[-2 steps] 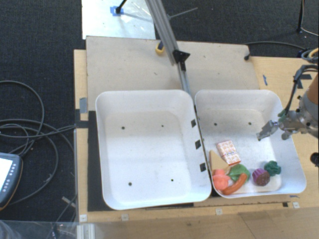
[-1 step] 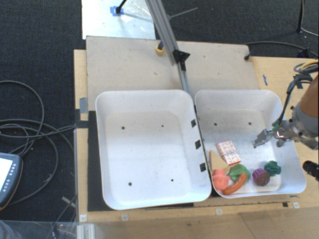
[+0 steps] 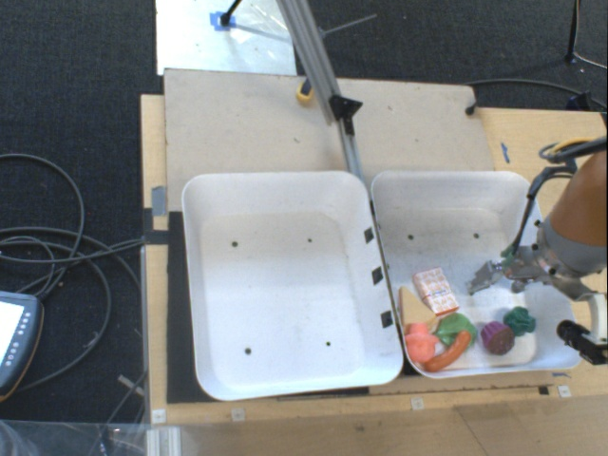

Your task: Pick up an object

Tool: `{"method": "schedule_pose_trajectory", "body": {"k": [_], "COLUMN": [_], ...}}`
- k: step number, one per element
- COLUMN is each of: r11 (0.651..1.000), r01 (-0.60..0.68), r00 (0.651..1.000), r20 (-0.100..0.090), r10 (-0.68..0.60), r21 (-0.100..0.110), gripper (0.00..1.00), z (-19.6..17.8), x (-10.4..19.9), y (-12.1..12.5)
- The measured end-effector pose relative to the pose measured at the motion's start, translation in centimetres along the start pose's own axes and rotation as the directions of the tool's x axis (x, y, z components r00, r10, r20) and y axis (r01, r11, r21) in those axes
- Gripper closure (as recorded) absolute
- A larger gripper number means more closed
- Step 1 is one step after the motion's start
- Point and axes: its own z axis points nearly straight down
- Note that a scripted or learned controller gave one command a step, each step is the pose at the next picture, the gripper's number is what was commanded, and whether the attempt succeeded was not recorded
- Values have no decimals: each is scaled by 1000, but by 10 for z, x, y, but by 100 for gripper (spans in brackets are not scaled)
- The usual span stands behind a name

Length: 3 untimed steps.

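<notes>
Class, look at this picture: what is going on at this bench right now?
A grey robot arm reaches in from the right over the right bin. Its tool hangs just right of a small pink-and-white box, with nothing seen in its grip. A small heap of toy food lies near the bin's front edge: an orange carrot, a purple piece and a dark green piece. Nothing has been lifted yet.

Worktop (image 3: 285, 122): carries my two bins side by side.
Left bin (image 3: 204, 202): white, shallow.
Cables (image 3: 57, 245): looped on dark floor, left.
Tablet (image 3: 14, 335): far left edge.
</notes>
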Motion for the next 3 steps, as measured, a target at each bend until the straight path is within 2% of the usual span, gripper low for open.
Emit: {"method": "schedule_pose_trajectory", "body": {"k": [1,3], "r11": [1000,1000], "r01": [0,5], "r00": [1000,1000], "r20": [2,4], "r10": [0,-5], "r21": [-6,-10], "gripper": [100,100], "z": [-14,-114], "x": [-1,-5], "y": [2,18]}}
